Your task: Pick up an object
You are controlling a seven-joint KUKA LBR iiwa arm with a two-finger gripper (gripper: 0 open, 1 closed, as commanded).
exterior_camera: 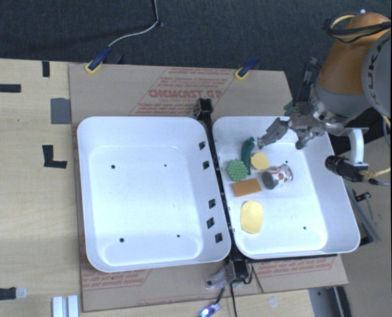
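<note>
Red printed lettering runs upside down across the cardboard sheet (183, 91) under the bins at the frame's upper middle, too blurred to read with certainty.

cam: fixed overhead (slanted down) | frames both bins (84, 197) | arm (354, 58) enters right

A robotics lab, by its test bench: two white bins (143, 127) sit on a cardboard sheet (183, 91) clipped down behind them; black tape marks (1, 94) dot the wood left of the bins; a cable (140, 28) trails behind.
</note>
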